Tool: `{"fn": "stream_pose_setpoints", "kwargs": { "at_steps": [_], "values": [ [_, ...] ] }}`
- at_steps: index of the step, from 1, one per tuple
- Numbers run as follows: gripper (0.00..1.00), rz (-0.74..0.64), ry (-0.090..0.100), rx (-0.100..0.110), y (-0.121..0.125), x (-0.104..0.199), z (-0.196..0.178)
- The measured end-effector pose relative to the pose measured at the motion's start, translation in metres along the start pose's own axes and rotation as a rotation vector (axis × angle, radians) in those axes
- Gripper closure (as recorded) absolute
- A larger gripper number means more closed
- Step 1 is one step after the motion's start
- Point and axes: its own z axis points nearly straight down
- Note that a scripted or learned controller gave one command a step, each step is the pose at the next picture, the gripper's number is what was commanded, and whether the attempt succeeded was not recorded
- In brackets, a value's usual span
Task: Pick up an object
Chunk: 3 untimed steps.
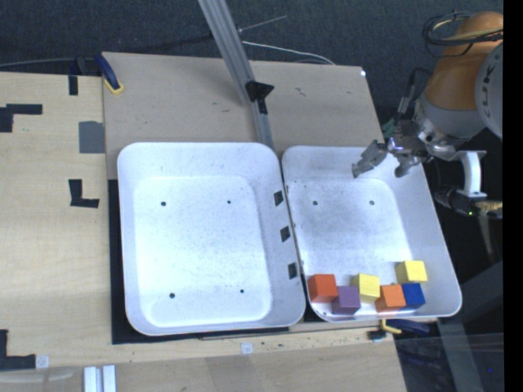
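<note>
Up at the far edge of the right bin point(425, 211), the end effector point(382, 163) hangs with its fingers spread, gripping nothing. Well apart, along that bin's near wall, sit the blocks: orange block point(323, 287), purple block point(348, 299), two yellow blocks point(368, 286) point(411, 270), another orange point(392, 296), blue block point(413, 295).

Bright blocks in a white bin point(425, 219)

We see orange point(322, 287), purple point(348, 299), yellow point(368, 286), a second orange point(392, 297), blue point(413, 295) and another yellow point(411, 270).
</note>
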Motion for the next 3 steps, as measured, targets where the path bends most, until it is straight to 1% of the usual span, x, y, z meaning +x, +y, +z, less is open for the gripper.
{"fn": "stream_pose_setpoints", "kwargs": {
  "at_steps": [1, 2, 3],
  "values": [
    [0.0, -0.009, 0.004, -0.001, -0.021, 0.056, 0.014],
    [0.0, -0.01, 0.004, -0.001, -0.029, 0.103, 0.018],
    [0.0, -0.013, 0.005, -0.001, -0.044, 0.184, 0.018]
  ]
}}
